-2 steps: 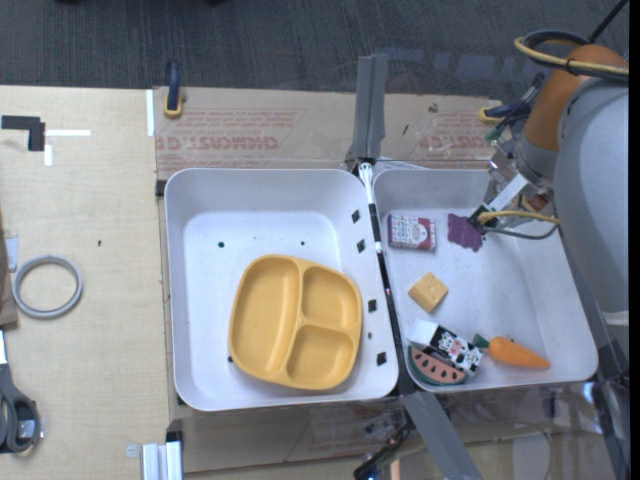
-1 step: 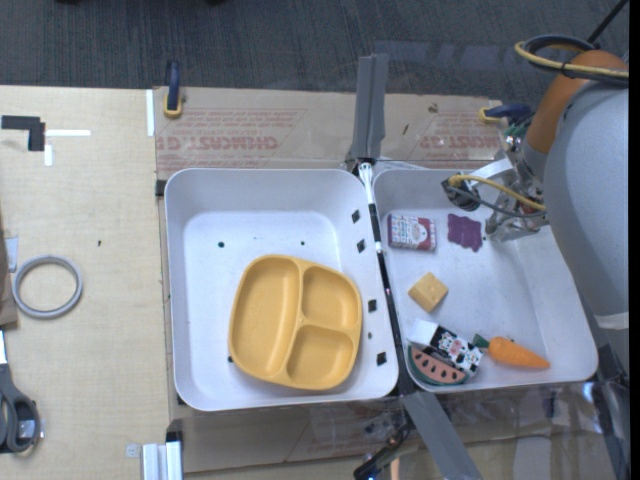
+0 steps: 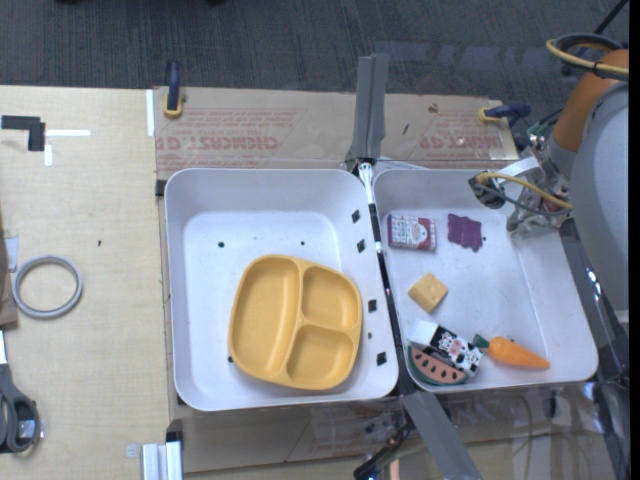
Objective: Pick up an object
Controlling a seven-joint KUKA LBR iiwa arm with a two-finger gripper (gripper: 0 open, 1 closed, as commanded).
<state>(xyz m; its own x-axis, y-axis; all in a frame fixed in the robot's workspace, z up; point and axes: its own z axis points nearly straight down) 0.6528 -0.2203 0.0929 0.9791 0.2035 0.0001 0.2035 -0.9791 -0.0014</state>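
Camera view: gripper up over the right bin's far right corner, nothing visibly between its fingers; spread or pressed together, cannot tell. Below in that bin: red-and-white packet, purple scrap just beside it, yellow cheese wedge, then watermelon slice, black-and-white toy, carrot along the near edge. Left bin: yellow divided plate.

Grey arm at right, end effector low
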